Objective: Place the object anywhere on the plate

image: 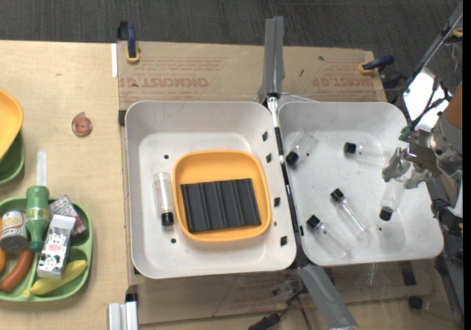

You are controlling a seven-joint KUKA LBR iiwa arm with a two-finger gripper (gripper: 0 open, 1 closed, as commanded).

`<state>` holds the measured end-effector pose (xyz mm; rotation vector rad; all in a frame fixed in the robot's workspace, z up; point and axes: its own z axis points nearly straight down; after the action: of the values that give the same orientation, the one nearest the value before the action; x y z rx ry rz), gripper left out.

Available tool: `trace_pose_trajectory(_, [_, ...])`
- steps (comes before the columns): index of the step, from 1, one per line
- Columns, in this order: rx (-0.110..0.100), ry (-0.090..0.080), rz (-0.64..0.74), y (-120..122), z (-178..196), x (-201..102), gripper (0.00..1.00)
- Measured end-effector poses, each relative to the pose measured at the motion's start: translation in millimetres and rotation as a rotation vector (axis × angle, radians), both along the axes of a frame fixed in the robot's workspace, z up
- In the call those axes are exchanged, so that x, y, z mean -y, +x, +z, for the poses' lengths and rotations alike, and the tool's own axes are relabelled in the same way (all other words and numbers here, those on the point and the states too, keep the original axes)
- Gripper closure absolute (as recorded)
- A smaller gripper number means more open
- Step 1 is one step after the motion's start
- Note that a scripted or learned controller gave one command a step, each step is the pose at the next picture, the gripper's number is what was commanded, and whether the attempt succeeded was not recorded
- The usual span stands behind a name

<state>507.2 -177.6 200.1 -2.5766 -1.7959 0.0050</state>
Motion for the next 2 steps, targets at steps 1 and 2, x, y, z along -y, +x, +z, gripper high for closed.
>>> trace_pose_trajectory(1, [0.001, 0.0, 0.229, 12.0, -9.8, 32.4, 1.0])
trace_pose_trajectory(2, [0.001, 0.0, 0.36, 49.5, -6.4, 39.0, 1.0])
